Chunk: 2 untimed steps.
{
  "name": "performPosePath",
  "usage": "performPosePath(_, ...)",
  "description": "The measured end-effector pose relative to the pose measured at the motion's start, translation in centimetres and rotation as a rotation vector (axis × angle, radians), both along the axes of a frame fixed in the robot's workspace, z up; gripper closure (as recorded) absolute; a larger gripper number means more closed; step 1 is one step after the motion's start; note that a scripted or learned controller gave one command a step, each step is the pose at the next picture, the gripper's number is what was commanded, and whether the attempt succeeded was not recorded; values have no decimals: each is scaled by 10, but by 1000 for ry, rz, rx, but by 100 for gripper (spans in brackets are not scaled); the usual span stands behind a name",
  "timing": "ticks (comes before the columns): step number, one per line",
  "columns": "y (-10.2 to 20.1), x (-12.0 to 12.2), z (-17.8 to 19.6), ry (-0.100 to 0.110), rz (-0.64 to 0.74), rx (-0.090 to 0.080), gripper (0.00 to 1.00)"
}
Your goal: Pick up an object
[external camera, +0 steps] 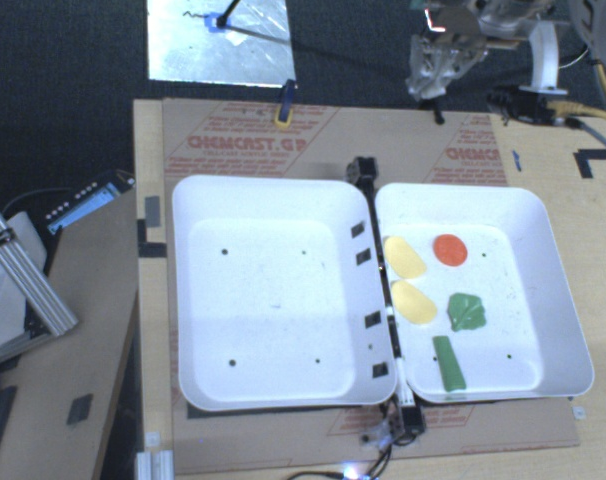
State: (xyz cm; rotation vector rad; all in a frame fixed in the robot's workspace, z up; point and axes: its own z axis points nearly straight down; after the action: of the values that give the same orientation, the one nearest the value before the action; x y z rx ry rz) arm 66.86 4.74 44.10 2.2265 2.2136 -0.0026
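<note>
Orange disc (450,250) lies well below raised fingers (429,86).

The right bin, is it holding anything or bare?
Holding things. The right bin contains two yellow pieces, an orange disc, a green leafy piece and a green stick.

smooth glossy white plastic bins (273,193) sit on a matt cardboard sheet (253,143); a shiny metal plate (183,38) lies beyond.

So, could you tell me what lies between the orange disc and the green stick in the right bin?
The camera view shows a green leaf-shaped piece between the orange disc and the green stick.
</note>
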Motion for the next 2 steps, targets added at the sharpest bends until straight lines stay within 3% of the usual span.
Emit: performPosePath(2,-13,0,50,-4,7,3,100)
